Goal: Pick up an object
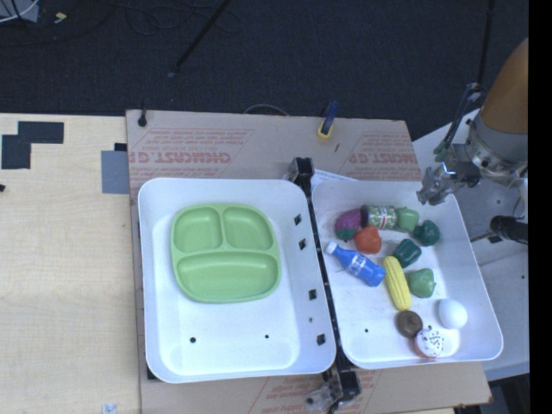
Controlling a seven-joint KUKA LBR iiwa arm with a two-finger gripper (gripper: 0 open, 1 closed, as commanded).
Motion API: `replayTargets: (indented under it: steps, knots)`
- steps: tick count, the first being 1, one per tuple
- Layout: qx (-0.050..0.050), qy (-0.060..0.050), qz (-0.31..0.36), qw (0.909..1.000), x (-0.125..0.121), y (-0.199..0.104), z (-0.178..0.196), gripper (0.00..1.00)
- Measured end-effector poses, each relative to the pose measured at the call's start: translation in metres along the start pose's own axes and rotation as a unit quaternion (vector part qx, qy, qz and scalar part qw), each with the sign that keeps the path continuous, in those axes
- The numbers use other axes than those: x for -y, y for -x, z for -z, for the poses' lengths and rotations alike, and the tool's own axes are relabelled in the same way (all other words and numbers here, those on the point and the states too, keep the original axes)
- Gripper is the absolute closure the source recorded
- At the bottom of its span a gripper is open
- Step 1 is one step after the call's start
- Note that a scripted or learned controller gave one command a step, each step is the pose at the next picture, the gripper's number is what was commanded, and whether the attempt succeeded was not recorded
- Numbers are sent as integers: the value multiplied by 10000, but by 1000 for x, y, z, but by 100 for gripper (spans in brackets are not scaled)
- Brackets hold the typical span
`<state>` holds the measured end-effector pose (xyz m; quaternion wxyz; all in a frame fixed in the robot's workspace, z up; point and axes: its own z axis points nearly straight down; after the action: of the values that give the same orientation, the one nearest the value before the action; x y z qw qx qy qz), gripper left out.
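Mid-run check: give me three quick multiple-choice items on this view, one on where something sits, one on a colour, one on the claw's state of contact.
1. Where does the green divided plate lie?
A. Left bin
B. Right bin
C. On the cardboard

2. What colour is the small bottle beside the corn?
A. Red
B. Blue
C. Yellow

3. Where is the claw?
A. Touching the corn
B. Resting on the plate
C. By the right bin's far right corner, apart from the toys

Answers: 1 A, the plate fills the left bin. 2 B, blue body, white cap. 3 C, it hangs near the right bin rim.
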<state>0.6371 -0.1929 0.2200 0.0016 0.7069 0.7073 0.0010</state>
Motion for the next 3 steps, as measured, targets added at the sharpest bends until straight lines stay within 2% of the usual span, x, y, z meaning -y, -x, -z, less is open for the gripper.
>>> replayTargets:
  steps: [1,3]
  knots:
    - [-5,-17,10,10000,0,0,8,100]
    - [-19,-40,8,10000,61,-89,18,100]
